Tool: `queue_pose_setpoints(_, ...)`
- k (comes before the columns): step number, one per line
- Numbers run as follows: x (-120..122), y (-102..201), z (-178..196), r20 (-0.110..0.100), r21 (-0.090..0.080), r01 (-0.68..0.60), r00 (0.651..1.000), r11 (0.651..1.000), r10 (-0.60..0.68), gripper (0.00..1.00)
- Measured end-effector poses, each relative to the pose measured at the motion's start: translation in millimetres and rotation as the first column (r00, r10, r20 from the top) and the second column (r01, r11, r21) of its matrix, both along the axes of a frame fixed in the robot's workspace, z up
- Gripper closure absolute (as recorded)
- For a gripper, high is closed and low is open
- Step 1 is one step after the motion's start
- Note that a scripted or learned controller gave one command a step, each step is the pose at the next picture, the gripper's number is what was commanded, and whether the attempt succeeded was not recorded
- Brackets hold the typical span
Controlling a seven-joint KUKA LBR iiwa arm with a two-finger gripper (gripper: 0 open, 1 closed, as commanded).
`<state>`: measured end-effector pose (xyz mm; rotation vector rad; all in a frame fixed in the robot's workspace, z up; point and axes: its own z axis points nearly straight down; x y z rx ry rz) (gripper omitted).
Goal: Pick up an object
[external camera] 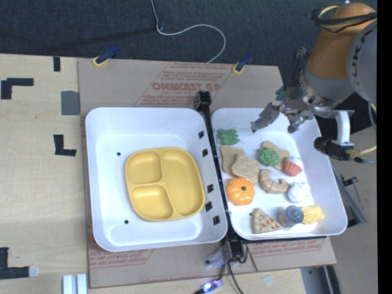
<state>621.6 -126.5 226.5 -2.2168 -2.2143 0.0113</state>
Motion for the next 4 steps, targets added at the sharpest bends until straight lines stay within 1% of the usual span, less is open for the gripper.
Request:
queue_pose_setpoints(1,2,0,5,0.009,-0.001,-0.002,1.0,1.0,0.002,0.0)
queue_pose_setpoints(2,3,-9,-48,0.005,-0.002,-0.002,1.0,1.0,0.002,0.0)
queue_pose_setpoints(3,7,-2,-109,0.004,0.0,-0.004,1.0,1.0,0.004,0.0)
queue_pose_setpoints(4,9,-2,-140,0.013,-0.004,-0.003,1.0,1.0,0.003,0.0)
